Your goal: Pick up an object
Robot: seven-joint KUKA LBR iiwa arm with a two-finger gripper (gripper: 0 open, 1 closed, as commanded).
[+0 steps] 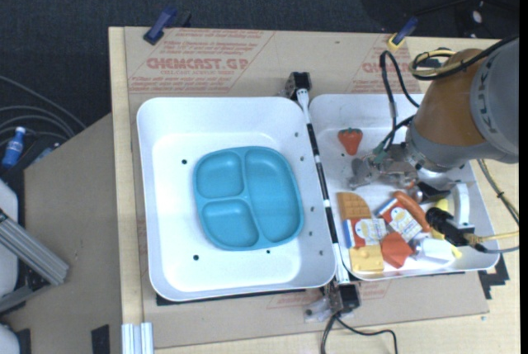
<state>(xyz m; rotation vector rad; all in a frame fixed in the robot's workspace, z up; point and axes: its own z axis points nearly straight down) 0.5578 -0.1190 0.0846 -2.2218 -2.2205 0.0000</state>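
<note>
Lying near the far wall of the right bin [330, 109] is a strawberry [351, 139], red with a green top, with bare white floor on its 9 o'clock side up to the divider. Just beyond it at 4 o'clock hangs the gripper [369, 171], grey metal low over the bin floor, and I cannot tell how its claw stands; nothing visibly sits in it. Behind it the arm [462, 109] comes in from 3 o'clock, its orange band broad above the wrist, covering much of the bin's right half.

Crowded toward the bin's near edge, at 6 o'clock from the gripper, are the other pieces: an orange cracker-like slab [353, 207], a yellow block [367, 260], a red piece [397, 248], a small carton [402, 222] and a banana [445, 206] tight against the arm's side. They touch or overlap one another, leaving little gap between them and the near wall.

At 9 o'clock, the left bin [161, 179] has far more room. A blue divided plate [247, 197] sits at its middle, with open white floor all around it out to the rim.
</note>
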